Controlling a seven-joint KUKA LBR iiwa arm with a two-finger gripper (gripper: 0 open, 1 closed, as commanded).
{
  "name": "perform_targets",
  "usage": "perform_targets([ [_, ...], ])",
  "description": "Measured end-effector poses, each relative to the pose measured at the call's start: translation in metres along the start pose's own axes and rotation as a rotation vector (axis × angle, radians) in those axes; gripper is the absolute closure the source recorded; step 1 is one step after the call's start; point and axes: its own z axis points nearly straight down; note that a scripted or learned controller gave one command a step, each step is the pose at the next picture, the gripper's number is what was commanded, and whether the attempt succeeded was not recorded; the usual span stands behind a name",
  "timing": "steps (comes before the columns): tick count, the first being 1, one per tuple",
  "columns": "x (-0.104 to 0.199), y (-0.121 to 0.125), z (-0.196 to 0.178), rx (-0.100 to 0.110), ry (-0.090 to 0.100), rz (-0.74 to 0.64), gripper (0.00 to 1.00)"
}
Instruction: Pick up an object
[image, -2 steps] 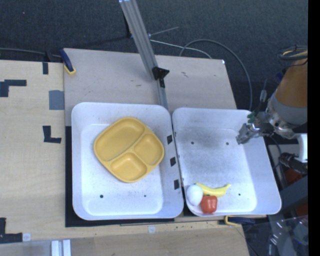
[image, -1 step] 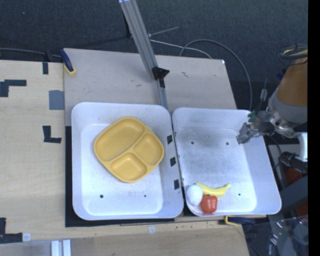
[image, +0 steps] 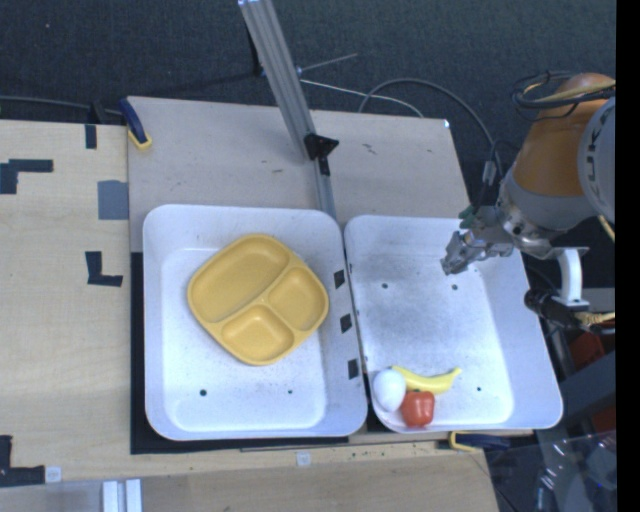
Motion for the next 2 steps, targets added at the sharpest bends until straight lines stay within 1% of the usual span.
perform_targets([
  [1,0.06,0.01,-0.011,0.0,0.001,-0.001,1.0],
  [2,0.115,0.015,-0.003,0.002,0.0,0.0,1.0],
])
